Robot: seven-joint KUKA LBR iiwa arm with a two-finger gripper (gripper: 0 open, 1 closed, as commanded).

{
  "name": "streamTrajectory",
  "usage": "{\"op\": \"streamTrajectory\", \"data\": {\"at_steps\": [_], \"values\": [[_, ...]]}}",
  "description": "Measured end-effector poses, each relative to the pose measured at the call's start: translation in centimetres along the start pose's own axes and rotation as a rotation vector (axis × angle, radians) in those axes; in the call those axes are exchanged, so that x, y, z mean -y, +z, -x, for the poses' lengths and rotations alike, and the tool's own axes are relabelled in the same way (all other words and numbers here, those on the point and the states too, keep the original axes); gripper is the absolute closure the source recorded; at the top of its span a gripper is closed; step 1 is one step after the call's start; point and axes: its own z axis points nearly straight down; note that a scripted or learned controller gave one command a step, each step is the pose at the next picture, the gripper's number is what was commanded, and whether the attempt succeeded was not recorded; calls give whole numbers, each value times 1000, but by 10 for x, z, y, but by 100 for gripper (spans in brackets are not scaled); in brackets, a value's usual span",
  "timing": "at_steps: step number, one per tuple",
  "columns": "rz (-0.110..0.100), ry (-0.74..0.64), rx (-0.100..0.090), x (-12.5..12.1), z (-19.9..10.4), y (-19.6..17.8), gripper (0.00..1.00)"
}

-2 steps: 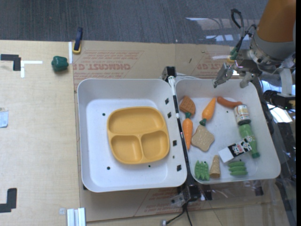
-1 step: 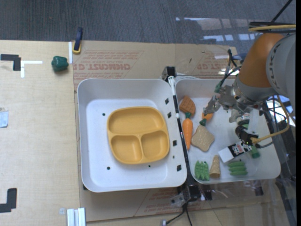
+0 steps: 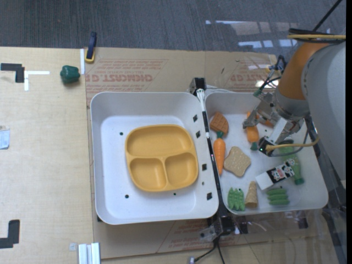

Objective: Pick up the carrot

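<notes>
The long orange carrot with a green top lies against the right-hand shallow white bin's left wall (beside a slice of tan toast), so the jaws, whose state I cannot tell, risk clipping wall or toast.

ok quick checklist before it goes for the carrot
1. Carrot visible in right bin, near its left wall: ok
2. Top of carrot uncovered: ok
3. Room around it: not ok, toast slice and waffle-like piece sit close by
4. Gripper above carrot: not ok, it is off toward the arm's side
5. Gripper free of any item: cannot tell, an orange piece lies at it
6. Finger opening: cannot tell
</notes>
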Motion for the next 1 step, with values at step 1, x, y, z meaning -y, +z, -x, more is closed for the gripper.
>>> {"op": "streamTrajectory", "data": {"at_steps": [1], "values": [[-3, -8, 3, 0, 0, -8, 100]]}}
